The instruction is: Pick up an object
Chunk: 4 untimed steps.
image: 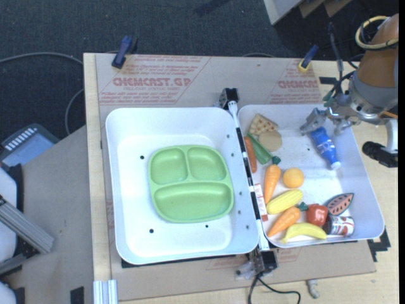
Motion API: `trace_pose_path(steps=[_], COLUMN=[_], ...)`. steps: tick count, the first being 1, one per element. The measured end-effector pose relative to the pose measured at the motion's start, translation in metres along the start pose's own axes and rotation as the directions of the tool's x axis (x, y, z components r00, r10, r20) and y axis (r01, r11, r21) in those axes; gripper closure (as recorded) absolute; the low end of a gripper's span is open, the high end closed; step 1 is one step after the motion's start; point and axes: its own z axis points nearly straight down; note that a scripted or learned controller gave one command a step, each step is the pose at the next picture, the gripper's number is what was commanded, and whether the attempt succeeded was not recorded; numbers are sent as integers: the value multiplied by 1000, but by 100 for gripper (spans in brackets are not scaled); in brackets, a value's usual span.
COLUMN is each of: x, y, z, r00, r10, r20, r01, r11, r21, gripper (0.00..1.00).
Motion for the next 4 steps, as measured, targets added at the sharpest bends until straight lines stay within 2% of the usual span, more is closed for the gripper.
trace_pose_path(steps=[1, 2, 3, 4], x=[-17, -17, 52, 85], y=[-7, -6, 24, -46], z=[63, 51, 64, -1], r00=[1000, 1000, 1000, 1000], r10=[-2, -3, -2, -1], r20=[-4, -1, -3, 0], r01=[2, 3, 2, 1], r11=[1000, 1000, 1000, 1000], r21=[1, -2, 12, -1], gripper=[0, 100, 100, 100])
